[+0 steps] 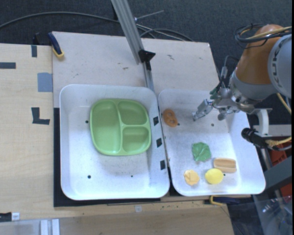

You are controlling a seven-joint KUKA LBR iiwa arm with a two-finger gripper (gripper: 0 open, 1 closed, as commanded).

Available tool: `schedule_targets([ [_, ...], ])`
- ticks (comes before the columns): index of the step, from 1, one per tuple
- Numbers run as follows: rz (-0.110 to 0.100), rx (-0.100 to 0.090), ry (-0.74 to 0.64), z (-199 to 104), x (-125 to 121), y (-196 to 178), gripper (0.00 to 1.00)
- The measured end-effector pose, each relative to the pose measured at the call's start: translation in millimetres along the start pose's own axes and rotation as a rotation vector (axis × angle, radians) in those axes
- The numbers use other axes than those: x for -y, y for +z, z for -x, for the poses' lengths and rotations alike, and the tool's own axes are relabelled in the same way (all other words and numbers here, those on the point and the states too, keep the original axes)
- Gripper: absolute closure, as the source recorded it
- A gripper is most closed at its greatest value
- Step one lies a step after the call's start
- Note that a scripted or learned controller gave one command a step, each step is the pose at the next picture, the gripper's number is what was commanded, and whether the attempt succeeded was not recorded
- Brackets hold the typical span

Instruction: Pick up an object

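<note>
My gripper (202, 112) hangs near the bun (170, 117); fingers look spread, I think, and could shove it aside

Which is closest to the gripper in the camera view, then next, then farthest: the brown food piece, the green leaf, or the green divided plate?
From the gripper:
1. Brown food piece, just left of it, same right bin.
2. Green leaf, below it, mid-bin.
3. Green divided plate, in the left bin.

Green divided plate (120, 127), white bins (76, 180), yellow lemon (214, 176).
</note>
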State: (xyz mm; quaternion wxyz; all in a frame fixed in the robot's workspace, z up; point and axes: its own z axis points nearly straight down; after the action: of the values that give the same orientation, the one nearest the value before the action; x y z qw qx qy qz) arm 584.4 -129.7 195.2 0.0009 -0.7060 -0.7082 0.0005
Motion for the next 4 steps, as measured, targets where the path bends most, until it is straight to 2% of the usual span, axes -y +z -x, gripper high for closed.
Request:
schedule_targets([
  [1,0.000,0.000,0.000,0,0,0,0.00],
  [3,-0.006,0.001,0.001,-5,10,102,0.00],
  [4,-0.002,-0.001,0.000,-6,9,89,1.00],
])
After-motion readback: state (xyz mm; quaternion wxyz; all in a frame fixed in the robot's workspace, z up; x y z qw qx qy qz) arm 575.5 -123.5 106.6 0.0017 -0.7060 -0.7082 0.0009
